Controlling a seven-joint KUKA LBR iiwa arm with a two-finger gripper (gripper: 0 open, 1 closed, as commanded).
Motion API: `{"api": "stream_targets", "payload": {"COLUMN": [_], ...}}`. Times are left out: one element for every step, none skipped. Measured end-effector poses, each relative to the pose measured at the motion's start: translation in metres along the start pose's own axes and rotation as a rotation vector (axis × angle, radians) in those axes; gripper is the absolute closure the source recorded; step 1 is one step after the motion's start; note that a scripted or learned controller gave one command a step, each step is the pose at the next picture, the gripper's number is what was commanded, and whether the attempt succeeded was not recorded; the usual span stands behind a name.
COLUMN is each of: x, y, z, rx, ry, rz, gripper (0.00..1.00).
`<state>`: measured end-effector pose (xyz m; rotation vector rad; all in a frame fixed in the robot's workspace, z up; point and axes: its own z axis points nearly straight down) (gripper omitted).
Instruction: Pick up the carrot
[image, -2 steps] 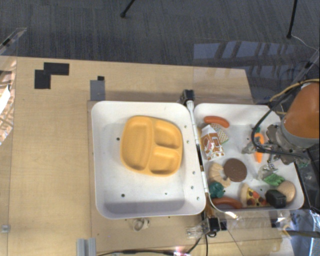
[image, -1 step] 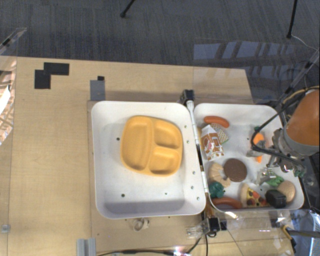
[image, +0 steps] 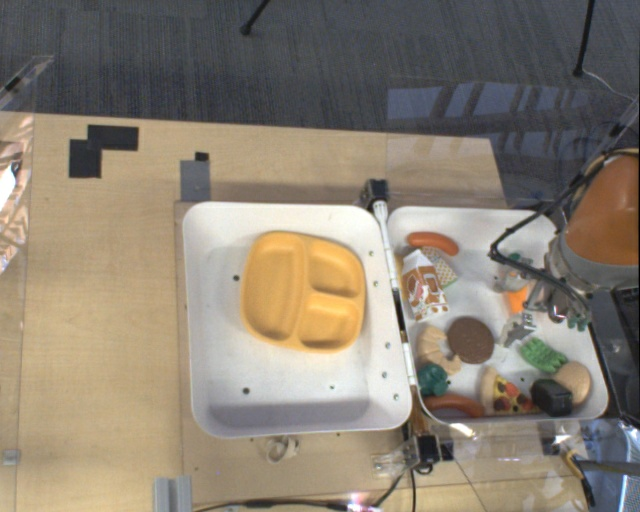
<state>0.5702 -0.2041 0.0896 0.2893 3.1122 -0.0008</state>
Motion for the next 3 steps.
{"api": "stream_targets", "payload": {"x": [0.075,0.016,0.066], "y": [-0.015,-0.004,-0.015], "z": [-0.002,-0.050,-0.003], "rx": [0.001,0.001,0.003], "ry": [-0.004,0.001,-0.009], "rz": [0.155,0.046,0.021], "gripper": [0.00,0.00,0.00]}}
